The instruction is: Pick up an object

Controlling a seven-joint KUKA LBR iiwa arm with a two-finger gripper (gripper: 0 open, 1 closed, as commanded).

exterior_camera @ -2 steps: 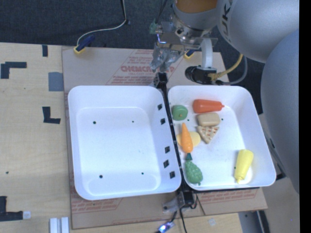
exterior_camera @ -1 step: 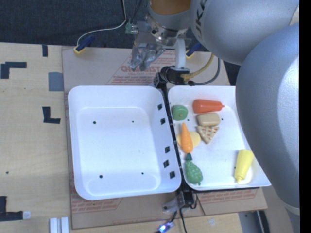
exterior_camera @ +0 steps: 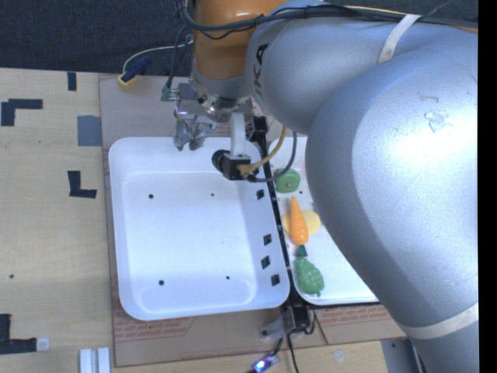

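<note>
Hovering claw at upper-centre, over left bin back rim; grip state hard to tell, nothing visibly held. Carrot lies lower-right in right bin, long axis roughly vertical, beside green fruit.

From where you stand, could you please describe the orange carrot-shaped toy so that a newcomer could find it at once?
Start at the two shallow white bins and take the right-hand bin, partly under the big grey arm. Along its left wall lies a short column of toys: the orange carrot-shaped toy is the middle one, below the round light-green toy and above the bumpy dark-green toy. It alone is orange and tapered.
</note>
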